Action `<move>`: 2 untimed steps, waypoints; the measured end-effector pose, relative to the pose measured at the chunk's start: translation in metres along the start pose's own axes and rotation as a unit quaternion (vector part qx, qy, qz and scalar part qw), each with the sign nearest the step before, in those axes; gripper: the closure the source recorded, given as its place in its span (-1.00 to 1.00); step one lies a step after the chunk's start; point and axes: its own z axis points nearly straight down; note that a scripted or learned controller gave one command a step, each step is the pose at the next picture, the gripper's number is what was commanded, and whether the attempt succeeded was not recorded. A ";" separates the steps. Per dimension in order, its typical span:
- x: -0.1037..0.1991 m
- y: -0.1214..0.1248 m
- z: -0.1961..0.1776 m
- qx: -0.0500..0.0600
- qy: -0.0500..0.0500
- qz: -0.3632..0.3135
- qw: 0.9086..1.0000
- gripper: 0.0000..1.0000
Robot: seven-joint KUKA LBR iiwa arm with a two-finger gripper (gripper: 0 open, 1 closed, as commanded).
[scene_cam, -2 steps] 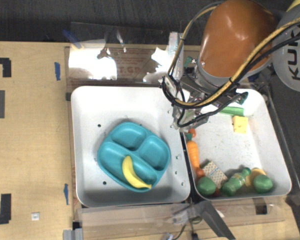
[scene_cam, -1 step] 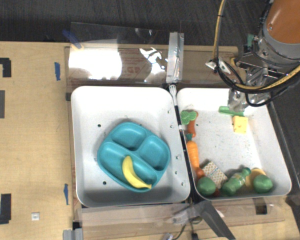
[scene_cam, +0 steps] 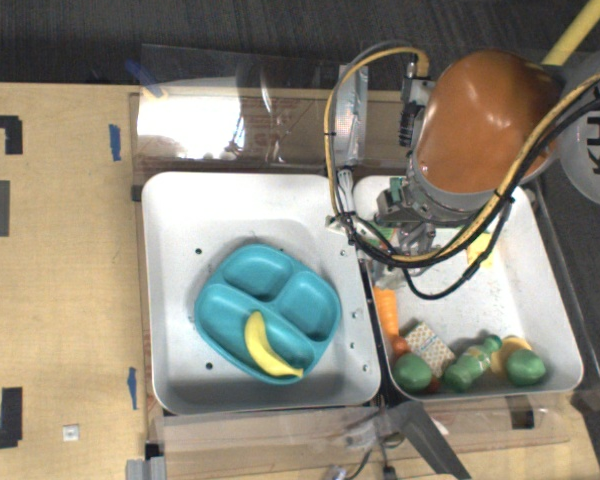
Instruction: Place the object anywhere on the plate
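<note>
**Arm over the right bin, plate already bearing a banana**

We saw the gripper (scene_cam: 408, 230) low over the right bin (scene_cam: 552, 286), its tip masked by cables, so we could not tell its state or whether it carried anything. A banana (scene_cam: 264, 348) lay in the blue plate (scene_cam: 280, 293) in the left bin (scene_cam: 180, 228). The carrot (scene_cam: 387, 311) and green pieces (scene_cam: 470, 368) sat near the right bin's front wall. We judged this the picking step; next would come a firm grasp, then a carry leftward over the divide.

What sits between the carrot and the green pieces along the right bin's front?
In the camera view, a speckled block lies between the carrot and the green pieces.
</note>
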 end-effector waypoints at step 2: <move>-0.164 -0.028 0.029 0.000 0.000 -0.072 0.997 1.00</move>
